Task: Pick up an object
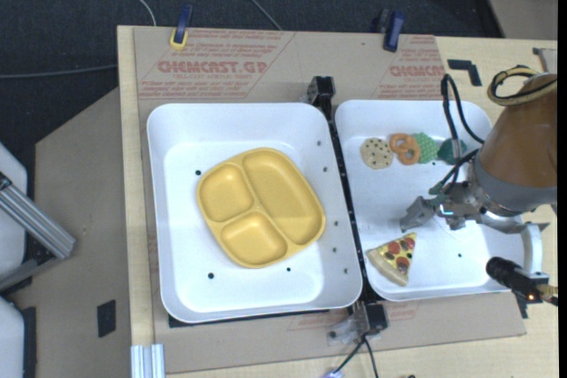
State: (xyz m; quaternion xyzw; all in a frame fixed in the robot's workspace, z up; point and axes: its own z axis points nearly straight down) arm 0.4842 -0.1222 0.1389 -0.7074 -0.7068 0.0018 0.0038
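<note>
The right bin (pixel 461 275) holds a toy pizza slice (pixel 395 258) near its front left corner. At its back lie a chocolate-chip cookie (pixel 377 153), an orange pretzel (pixel 405 148) and a green piece (pixel 431 148), side by side. My gripper (pixel 422 208) hangs over the middle of this bin, just above and to the right of the pizza slice. Its fingers are open with nothing between them. The grey arm with its orange band (pixel 530 146) covers the bin's right side.
A yellow three-part plate (pixel 260 206) lies in the left bin (pixel 168 217). A black divider (pixel 341 190) with clamps separates the bins. Cables (pixel 452 115) loop down from the arm over the right bin's back. Blue clips sit at the board's far edge.
</note>
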